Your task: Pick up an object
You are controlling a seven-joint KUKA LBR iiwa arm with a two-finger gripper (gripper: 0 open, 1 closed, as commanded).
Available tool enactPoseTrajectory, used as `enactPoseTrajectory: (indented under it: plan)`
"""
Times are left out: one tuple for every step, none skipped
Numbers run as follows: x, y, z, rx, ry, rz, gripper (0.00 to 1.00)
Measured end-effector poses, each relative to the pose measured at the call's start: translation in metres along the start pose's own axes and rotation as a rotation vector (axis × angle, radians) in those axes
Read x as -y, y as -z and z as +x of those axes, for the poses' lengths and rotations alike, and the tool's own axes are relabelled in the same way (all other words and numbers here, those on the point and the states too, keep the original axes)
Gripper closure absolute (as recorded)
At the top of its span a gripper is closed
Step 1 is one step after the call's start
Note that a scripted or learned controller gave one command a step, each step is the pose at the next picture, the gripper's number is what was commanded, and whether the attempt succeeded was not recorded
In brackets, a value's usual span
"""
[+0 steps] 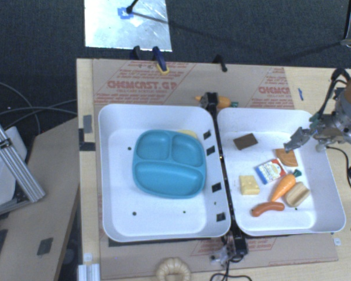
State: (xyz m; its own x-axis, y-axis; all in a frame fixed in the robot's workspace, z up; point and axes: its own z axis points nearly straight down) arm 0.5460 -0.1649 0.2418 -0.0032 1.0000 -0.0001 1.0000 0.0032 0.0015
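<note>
The likeliest target is the small tan-orange piece (288, 157) lying in the right bin (324, 218), near that bin's far right side, since the gripper (293, 141) hangs just above and beside it. I cannot tell whether the jaws are spread or pressed together; nothing shows between them.

The trouble lies in the crowding. The blue-and-white packet (268, 171) sits just beside the tan piece, and the carrot (284, 186) is close below it, with the bread roll (296, 194) touching or nearly touching the carrot. A descent slightly off line could land on the packet's edge or push the tan piece toward the bin's right wall, where a jaw has little room to slip past. The piece also looks flat, so the jaws may close over it and come up with nothing.

Easier picks stand apart: the brown block (245, 141) near the far side and the yellow cheese cube (249, 185) near the divider each have bare floor around them. The sausage (267, 208) lies toward the near edge. The left bin (114, 174) holds a blue tray (168, 163).
</note>
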Motion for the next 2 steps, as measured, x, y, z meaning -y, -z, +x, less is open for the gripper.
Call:
enactPoseTrajectory:
  plan:
    - [0.0, -0.062, 0.004, -0.001, -0.002, 0.004, 0.0]
    - [0.003, -0.104, 0.003, -0.001, -0.002, 0.003, 0.0]
